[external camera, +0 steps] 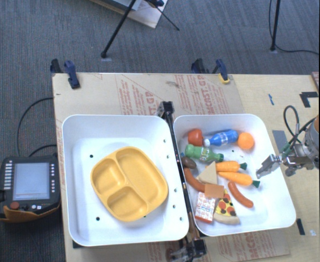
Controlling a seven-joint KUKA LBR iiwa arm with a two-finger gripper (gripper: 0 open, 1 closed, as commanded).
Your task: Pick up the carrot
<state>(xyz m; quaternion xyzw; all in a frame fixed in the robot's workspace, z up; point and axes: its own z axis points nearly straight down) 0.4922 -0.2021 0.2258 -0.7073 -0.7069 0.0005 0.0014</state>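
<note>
Carrot [237, 178]: likely light, rigid, slick plastic; you should grip mid-body, across its width. End effector [270, 166] state: cannot tell.

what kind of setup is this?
Likely a robotics lab test bench: two white bins on a clamped board, toy food including carrots, a teach pendant on grey carpet, tripod legs behind.

Grey carpet floor [29, 31], tripod legs [119, 26], plywood-topped bench [132, 89].
</note>
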